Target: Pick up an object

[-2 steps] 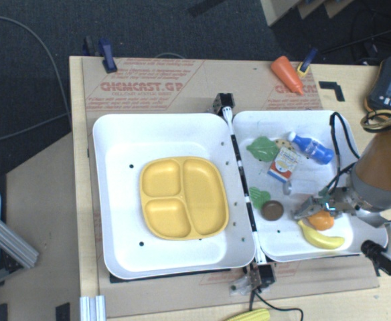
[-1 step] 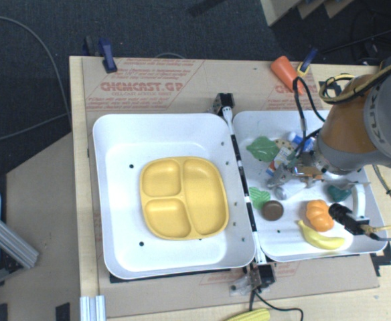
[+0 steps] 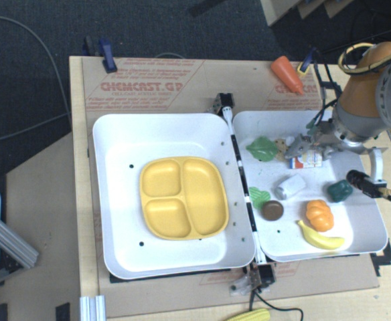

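The right bin [image 3: 376,227] holds several objects: a green leafy piece [image 3: 262,148], a small red, white and blue carton [image 3: 305,160], a pale grey cylinder [image 3: 290,186], a brown round piece [image 3: 272,210], an orange fruit [image 3: 319,214], a yellow banana [image 3: 323,238] and a dark green piece [image 3: 339,190]. The arm reaches in from the right, orange band uppermost. Its gripper [image 3: 310,146] is low in the back of the right bin, right over the carton's top edge. Whether it touches the carton is hidden.
The left bin [image 3: 115,179] carries a yellow divided plate [image 3: 182,197]. An orange carrot [image 3: 287,74] lies on the cardboard behind the right bin. A blue clamp [image 3: 106,55] sits at the back left. A black cable end [image 3: 361,179] hangs by the arm.
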### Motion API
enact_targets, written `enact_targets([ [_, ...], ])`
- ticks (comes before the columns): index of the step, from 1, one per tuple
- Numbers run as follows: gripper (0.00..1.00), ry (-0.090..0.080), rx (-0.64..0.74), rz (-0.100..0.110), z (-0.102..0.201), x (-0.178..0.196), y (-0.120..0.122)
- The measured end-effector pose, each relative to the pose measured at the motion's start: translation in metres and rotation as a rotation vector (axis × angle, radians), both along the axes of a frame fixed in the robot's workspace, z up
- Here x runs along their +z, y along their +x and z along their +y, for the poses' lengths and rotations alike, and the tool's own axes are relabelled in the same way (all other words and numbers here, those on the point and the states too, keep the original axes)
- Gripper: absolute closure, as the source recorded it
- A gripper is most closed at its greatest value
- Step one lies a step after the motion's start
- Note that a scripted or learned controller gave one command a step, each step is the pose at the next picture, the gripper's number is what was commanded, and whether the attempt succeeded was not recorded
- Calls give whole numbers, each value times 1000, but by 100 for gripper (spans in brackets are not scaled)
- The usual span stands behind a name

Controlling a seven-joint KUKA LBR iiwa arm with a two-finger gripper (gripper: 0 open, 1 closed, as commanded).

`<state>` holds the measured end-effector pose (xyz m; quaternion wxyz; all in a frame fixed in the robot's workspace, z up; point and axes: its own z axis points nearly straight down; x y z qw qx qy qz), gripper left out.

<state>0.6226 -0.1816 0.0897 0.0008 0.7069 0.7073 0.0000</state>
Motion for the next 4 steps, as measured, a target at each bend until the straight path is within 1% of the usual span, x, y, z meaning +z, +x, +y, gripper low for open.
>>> enact_targets([
  [1,0,9,2,6,-39,-6,-127],
  [2,0,0,1,-1,-39,76,-59],
  [3,0,2,2,0,29,20,-1],
  [4,0,9,-4,28,17,-6,38],
])
